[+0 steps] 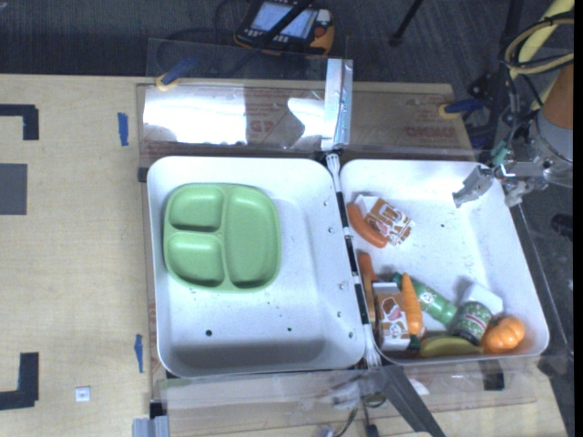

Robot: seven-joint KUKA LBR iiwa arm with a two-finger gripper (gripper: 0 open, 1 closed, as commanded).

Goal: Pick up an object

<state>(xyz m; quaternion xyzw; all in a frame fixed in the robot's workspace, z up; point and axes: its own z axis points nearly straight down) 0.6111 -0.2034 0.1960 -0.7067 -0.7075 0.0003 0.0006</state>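
Note:
My gripper (474,188) hangs over the back right corner of the right bin (437,182), apart from every object. Toward the bin's back left, an orange-and-white carton (392,222) lies against a red sausage (363,230). Crowded along the front are a brown-and-white box (390,313), a carrot (412,304), a green bottle (438,304), a dark can (473,322), an orange fruit (504,333) and a yellow-green banana (445,344). A second orange-red piece (366,268) lies by the divider.
The left bin (301,308) holds a green divided plate (221,236) in its back left part. A clear plastic panel (237,116) stands behind the bins. A controller (282,24) lies on the floor beyond. Cables and stands (533,53) crowd the far right.

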